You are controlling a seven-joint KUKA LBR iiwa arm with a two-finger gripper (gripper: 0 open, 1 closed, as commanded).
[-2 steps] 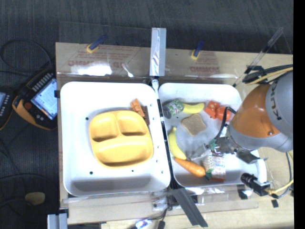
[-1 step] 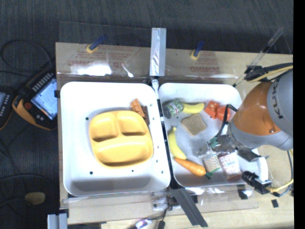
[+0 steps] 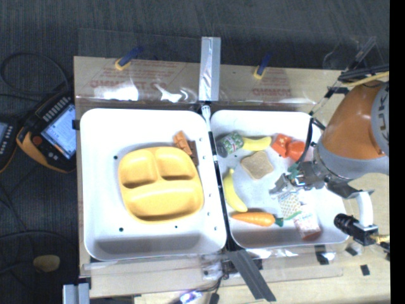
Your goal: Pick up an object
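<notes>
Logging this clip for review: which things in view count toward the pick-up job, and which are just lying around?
Job:
gripper, over the right bin
carrot
banana
bread slice
red pepper

Lying about:
yellow divided tray in the left bin
handheld pendant off the bench

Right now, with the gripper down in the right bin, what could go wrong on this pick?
1. The gripper sits among crowded items: the bread slice, the red pepper and the carton lie close, so it may nudge or grab the wrong one.
2. The carrot and banana are rounded and could slip.
</notes>
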